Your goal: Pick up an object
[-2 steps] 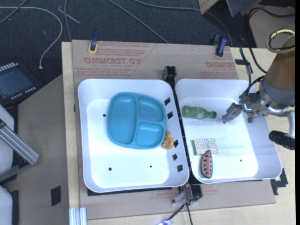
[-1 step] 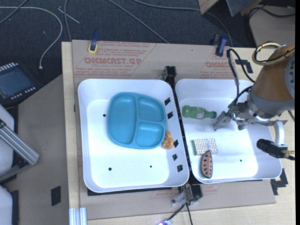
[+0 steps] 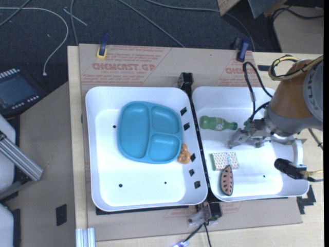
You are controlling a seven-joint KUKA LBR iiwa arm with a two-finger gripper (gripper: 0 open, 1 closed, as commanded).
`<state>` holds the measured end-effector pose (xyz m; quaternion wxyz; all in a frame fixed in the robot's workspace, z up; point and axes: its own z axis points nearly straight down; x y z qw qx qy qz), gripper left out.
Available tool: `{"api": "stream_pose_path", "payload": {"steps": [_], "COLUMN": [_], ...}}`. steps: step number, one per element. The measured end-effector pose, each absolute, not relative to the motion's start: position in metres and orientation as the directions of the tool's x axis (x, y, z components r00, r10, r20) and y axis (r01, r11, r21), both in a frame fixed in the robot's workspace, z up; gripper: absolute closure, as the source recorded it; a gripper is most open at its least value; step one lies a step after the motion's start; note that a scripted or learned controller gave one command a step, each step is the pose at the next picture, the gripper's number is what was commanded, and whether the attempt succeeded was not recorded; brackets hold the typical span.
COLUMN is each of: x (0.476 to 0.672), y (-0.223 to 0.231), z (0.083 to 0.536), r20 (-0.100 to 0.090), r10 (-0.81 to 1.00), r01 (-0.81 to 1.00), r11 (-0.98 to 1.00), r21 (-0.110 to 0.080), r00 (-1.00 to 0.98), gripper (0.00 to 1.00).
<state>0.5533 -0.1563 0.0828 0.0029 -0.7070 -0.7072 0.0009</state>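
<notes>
In the right bin (image 3: pixel 259 185) lie a green toy bottle (image 3: pixel 218 123) on its side, a small green-and-white checkered pad (image 3: pixel 225 160) and a watermelon slice (image 3: pixel 226 180) near the front wall. My gripper (image 3: pixel 240 139) hangs low over the middle of this bin, just right of the bottle and above the pad's far corner. Nothing shows in its grasp. The grey arm with its orange band (image 3: pixel 290 94) comes in from the right.
The left bin (image 3: pixel 98 153) holds a blue divided plate (image 3: pixel 149 131) with a small orange toy (image 3: pixel 183 154) at its right edge, near the divider. A black cable (image 3: pixel 251 89) loops over the right bin's back.
</notes>
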Motion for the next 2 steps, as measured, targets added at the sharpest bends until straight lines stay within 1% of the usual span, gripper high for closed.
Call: {"api": "stream_pose_path", "payload": {"steps": [1, 2], "x": [0.555, 0.553], "y": [-0.157, -0.155], "z": [0.096, 0.14], "r20": [0.002, -0.001], "r10": [1.0, 1.0], "r01": [1.0, 1.0], "r11": [0.0, 0.001], "r21": [0.0, 0.004], "r00": [0.0, -0.001], "gripper": [1.0, 1.0]}}
